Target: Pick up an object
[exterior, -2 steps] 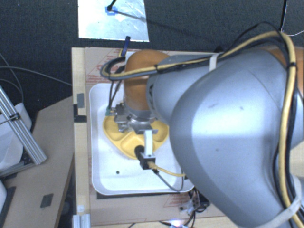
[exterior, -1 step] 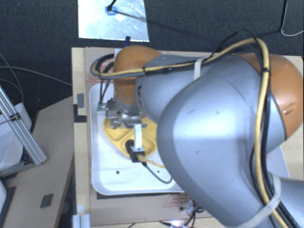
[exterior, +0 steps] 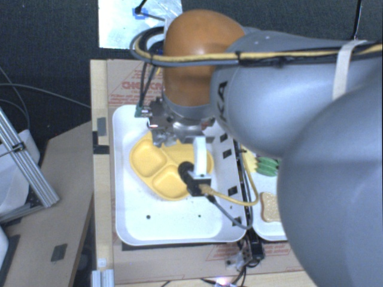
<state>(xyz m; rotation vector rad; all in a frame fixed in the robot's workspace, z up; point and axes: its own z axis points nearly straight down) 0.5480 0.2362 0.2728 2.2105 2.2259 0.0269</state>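
A yellow plate with several compartments (exterior: pixel 157 167) lies in the left white bin (exterior: pixel 173 226), toward its upper half. My gripper (exterior: pixel 163 137) hangs low over the plate's top edge, under the orange band of the arm. The wrist hides the plate's upper right part and whatever lies right below the gripper. In the right bin, a green object (exterior: pixel 267 166) and a tan, toast-like object (exterior: pixel 270 207) peek out from under the arm.
The big grey arm covers most of the right bin (exterior: pixel 272 235). A cardboard sheet (exterior: pixel 128 85) lies under the bins. At the far left stand a wooden side table (exterior: pixel 54 208) and a metal frame (exterior: pixel 24 160).
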